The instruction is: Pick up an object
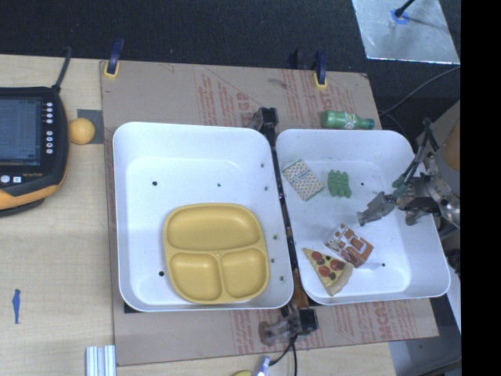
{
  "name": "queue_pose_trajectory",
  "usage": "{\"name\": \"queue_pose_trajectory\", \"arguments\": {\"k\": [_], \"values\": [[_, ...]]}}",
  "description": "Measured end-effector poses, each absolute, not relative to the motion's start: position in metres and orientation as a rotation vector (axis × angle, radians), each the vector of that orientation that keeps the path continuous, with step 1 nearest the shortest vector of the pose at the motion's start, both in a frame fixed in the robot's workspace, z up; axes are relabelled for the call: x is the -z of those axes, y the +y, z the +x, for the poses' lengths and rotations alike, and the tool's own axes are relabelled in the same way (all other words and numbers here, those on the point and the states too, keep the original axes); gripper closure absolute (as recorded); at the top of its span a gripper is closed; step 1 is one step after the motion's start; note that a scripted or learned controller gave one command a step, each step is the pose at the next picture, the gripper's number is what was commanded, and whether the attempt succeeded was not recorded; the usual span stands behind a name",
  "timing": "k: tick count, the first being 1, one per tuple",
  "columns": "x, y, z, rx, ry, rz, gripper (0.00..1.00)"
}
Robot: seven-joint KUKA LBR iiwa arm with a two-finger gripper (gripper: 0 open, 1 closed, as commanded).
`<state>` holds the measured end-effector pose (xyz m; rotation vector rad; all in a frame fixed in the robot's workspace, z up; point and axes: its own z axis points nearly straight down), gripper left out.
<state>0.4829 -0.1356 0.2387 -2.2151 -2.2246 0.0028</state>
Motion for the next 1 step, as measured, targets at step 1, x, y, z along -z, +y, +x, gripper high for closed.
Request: {"name": "queue_pose_trajectory", "arguments": {"k": [1], "values": [[-0.1425, -0.1316, 0.5591, -0.007, -2.225, -2.214, 0.00]]}}
